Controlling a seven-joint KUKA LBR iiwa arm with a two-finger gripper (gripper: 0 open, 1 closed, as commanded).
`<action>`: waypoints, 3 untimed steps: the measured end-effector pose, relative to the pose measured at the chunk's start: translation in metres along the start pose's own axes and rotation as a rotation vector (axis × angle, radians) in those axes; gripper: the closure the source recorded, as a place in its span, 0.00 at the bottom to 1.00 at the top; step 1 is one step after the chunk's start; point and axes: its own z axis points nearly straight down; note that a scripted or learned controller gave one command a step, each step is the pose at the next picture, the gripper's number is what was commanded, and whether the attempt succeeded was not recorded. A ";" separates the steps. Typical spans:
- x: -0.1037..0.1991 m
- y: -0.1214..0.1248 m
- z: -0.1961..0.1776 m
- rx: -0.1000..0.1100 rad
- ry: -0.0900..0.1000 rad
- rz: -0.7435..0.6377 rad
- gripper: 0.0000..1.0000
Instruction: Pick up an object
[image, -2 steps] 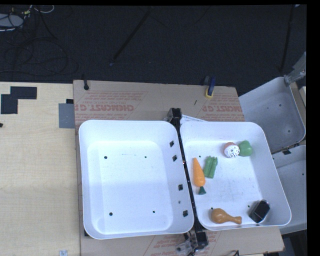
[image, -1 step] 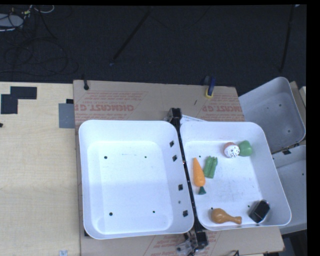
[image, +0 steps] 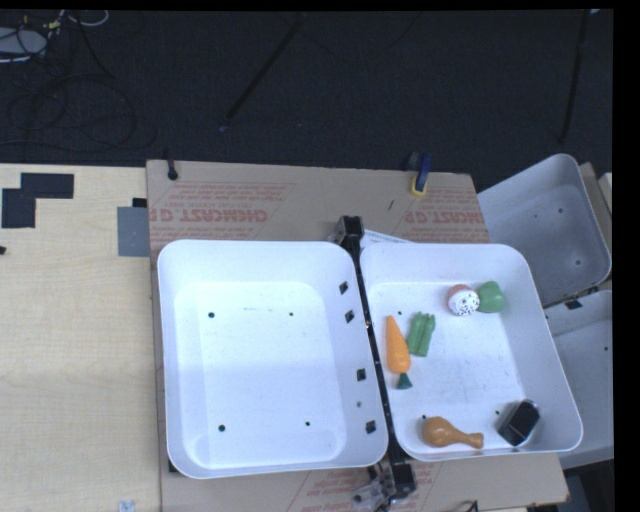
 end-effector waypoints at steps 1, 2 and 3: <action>0.004 -0.047 0.000 -0.001 0.000 0.003 0.00; 0.004 -0.044 -0.010 0.000 -0.001 -0.001 1.00; 0.050 -0.045 0.151 0.014 0.005 -0.004 1.00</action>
